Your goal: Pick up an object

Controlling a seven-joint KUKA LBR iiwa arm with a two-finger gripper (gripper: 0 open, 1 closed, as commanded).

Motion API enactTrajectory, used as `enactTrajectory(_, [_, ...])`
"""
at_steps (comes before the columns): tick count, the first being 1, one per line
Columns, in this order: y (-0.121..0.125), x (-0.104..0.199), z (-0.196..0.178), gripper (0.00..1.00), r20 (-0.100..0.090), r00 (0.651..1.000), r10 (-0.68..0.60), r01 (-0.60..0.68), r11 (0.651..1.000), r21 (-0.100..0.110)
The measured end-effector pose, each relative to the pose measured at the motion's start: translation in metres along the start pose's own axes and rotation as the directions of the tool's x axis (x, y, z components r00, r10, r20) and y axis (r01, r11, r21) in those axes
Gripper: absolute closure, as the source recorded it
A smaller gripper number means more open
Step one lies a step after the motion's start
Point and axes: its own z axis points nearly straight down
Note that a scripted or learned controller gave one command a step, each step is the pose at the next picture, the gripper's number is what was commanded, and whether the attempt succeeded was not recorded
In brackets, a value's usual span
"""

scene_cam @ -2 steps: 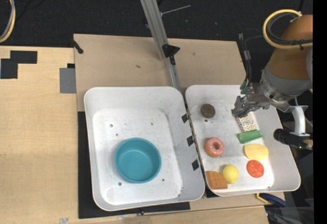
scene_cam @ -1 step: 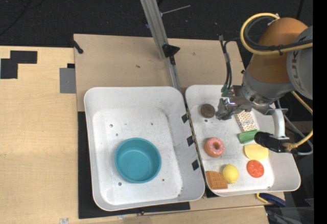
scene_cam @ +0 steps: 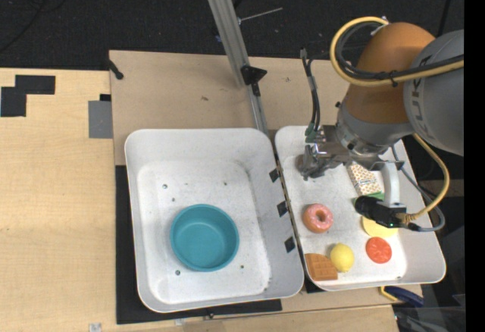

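My gripper (scene_cam: 311, 164) hangs low over the far left part of the right bin (scene_cam: 424, 266), just above and to the left of a pink frosted donut (scene_cam: 317, 217). Nothing shows between its fingers. Further forward in the same bin lie a yellow lemon (scene_cam: 342, 257), a brown waffle-like square (scene_cam: 322, 267) and a red tomato (scene_cam: 378, 249). A patterned packet (scene_cam: 365, 180) lies to the right of the gripper, partly under the arm. A yellow piece (scene_cam: 373, 227) peeks out beneath a black part of the arm.
The left bin (scene_cam: 151, 148) holds a teal bowl (scene_cam: 203, 237) near its front. A metal rail (scene_cam: 227, 20) slants up from between the bins at the back. The grey and orange arm (scene_cam: 394, 80) covers the right bin's far right.
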Motion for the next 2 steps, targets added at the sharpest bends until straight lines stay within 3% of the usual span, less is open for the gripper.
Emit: enactTrajectory(2, [-0.001,0.101,0.01,1.0,0.0,1.0,0.0,0.0,1.0,0.001])
